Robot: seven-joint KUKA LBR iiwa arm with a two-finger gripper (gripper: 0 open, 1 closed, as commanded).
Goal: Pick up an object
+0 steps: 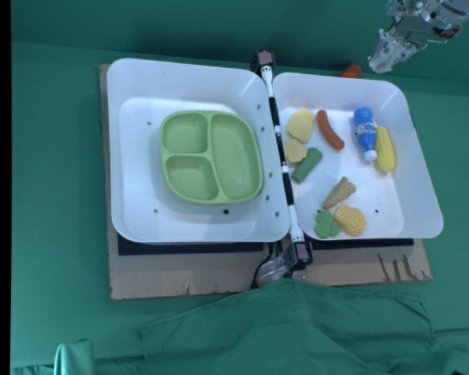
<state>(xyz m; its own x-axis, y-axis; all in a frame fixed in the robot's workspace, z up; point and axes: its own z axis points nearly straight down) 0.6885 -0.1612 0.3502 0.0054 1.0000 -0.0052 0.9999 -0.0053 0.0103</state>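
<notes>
A: Nearest stuff?
B: Right bin [422,209] front held a broccoli [325,224] touching a corn piece [350,219], cone [339,192] just behind.
A: Middle?
B: Green pickle [306,165], two chips [298,133], sausage [330,129], blue bottle [364,133] beside a corn cob [384,148]. Left bin [133,209] held a green plate [211,156], three compartments.
A: Gripper?
B: Gripper [384,56] hung past the right bin's far corner, over the green cloth, nothing between its fingers. Spread or pressed together, couldn't tell. Orange thing [351,70] sat outside the far rim.
</notes>
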